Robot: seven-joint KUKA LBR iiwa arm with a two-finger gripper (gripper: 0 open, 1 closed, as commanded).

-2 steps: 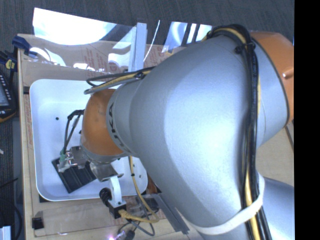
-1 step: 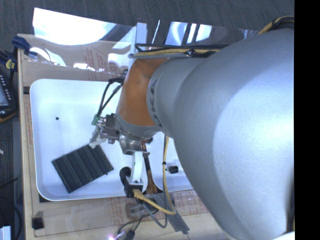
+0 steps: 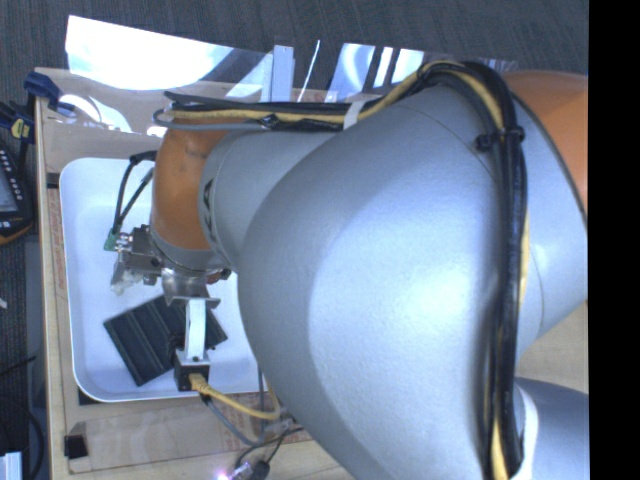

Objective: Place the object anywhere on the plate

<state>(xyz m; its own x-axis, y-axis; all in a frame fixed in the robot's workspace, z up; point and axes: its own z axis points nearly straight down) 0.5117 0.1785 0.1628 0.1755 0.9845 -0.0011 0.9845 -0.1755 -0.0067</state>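
Soft sheen on the blurry near arm (image 3: 400, 268); blown-out white bin (image 3: 85, 268).

the grey arm (image 3: 400, 268) is covering the right side of the white bin (image 3: 85, 218) and is running off the bottom edge. the gripper (image 3: 130, 268) is showing blurred. the wrist is overlapping the right corner of the black slab (image 3: 140, 343).

Dark grey ribbed floor covering (image 3: 300, 3) stretches beyond my pale wooden bench (image 3: 130, 438), seen from above. Hard white light glares off a shiny pale panel (image 3: 150, 58) at the bench's far edge, washing it out. A shallow white plastic bin (image 3: 75, 268) sits on the bench's left side. Black equipment with yellow trim (image 3: 10, 188) shows at the left edge, just beside the bench.
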